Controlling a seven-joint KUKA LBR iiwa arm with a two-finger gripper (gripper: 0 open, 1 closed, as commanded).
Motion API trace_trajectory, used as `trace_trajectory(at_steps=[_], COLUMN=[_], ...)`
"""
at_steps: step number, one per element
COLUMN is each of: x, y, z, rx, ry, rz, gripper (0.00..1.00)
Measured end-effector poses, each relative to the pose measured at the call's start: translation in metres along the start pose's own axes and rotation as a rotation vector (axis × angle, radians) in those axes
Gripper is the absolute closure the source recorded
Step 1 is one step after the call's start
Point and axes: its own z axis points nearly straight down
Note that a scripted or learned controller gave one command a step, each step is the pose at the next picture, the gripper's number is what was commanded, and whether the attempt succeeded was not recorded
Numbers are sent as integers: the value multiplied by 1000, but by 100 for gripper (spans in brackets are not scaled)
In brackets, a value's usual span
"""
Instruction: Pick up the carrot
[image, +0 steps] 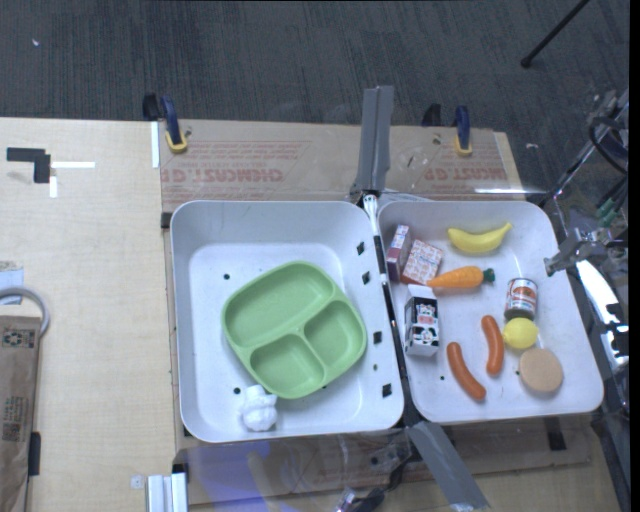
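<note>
I have the carrot lying flat in the right bin, its green tip pointing away from the divider between the bins. It sits just below the banana and just right of a small pink box, close enough that a descent from that side looks crowded. Below it stands a milk carton, and further from the divider are a can, a lemon, two sausages and a round cookie. Across the divider, the left bin holds a green tray. At the right bin's far edge I see arm hardware, but whether the claw is wide or narrow I cannot tell. Nothing touches the carrot, so I judge the pick not yet begun. I would close across its narrow width, clear of the box.
</note>
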Motion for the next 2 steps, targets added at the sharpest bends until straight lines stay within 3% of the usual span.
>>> trace_trajectory(at_steps=[1,2], x=[35,46], y=[57,65], z=[89,50], rx=[1,-2], ry=[1,-1], rz=[-14,106], gripper=[0,0])
